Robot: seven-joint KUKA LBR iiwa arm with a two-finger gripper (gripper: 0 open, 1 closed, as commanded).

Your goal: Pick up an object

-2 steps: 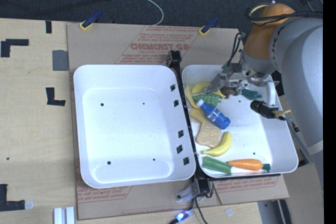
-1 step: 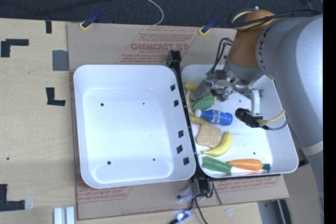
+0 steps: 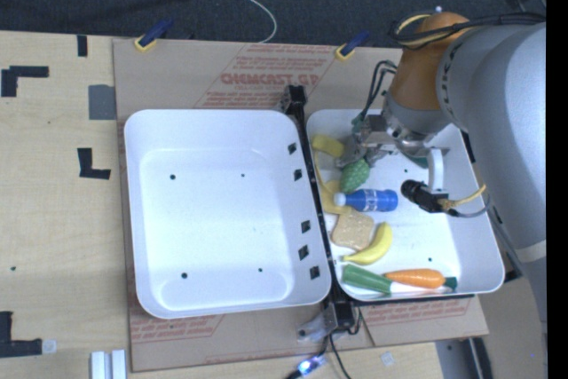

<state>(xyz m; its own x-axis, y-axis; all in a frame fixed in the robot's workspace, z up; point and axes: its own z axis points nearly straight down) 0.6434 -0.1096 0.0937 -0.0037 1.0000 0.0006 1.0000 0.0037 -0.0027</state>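
Observation:
My gripper [image 3: 366,148] hangs low over the far left part of the right bin [image 3: 470,231], reaching in from the right under the orange wrist band. Just below and left of it lies a green knobbly object [image 3: 355,175], very close to the gripper's tip; contact is not clear. A yellow item [image 3: 327,146] lies left of the gripper by the bin wall. A blue and white bottle [image 3: 374,201] lies on its side a little nearer the front.
The right bin also holds a tan slice [image 3: 352,231], a banana [image 3: 374,248], a carrot [image 3: 414,279] and a green vegetable [image 3: 365,280] along the front. The left bin [image 3: 142,217] stands beside it. A black connector [image 3: 421,193] sticks out from the arm.

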